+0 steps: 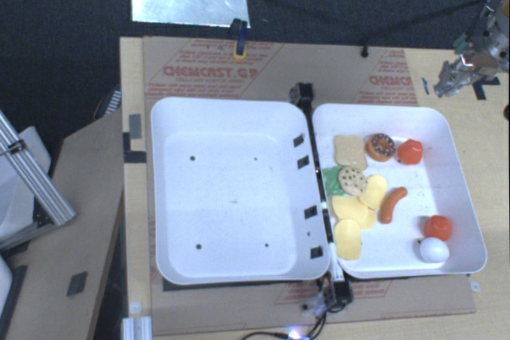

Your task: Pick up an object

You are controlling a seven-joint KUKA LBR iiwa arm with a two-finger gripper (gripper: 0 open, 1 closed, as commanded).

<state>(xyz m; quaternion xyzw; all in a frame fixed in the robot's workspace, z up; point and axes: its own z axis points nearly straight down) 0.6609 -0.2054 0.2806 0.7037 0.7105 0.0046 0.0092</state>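
White plastic is making up both bins: the left bin (231, 187) is lying beside the right bin (456, 171), their inner walls touching along a black hinge strip. My pincer (456, 76) is hanging at the far right, above the brown board and beyond the right bin's back corner, well apart from everything I could pick up. Whether it is released or clenched I cannot tell (it is small and blurred at that edge).

The things are all sitting in the right bin. A tan toast slice (349, 150) is lying near the back left, with a sprinkled doughnut (381, 146) just beside it and a red tomato (409, 152) next to that. Below the toast a speckled cookie (351, 180) is resting against a green piece (331, 177) by the left wall. Yellow chips (351, 211) are piling in front of the cookie, running down toward the front wall. A sausage (392, 204) is lying tilted just right of the chips. Near the front right corner a second red ball (437, 227) is touching a white egg (433, 250).

The surface is carrying a clamp (238, 40) at its back edge.
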